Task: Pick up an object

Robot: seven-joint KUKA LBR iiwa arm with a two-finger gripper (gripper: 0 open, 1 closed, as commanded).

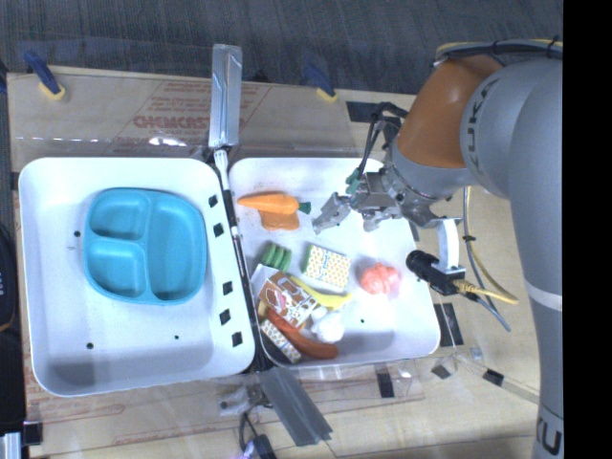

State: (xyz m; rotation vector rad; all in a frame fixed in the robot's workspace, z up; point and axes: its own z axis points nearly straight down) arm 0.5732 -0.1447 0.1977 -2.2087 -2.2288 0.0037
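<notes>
The tool hung just right of the orange plastic carrot; its state I could not tell. It needed centring over the carrot before descending.

Left bin holds a blue divided plate, lying flat toward its 12 o'clock half. Cardboard sheet lies on bench behind bins. Blue clamps at 11 o'clock.
</notes>
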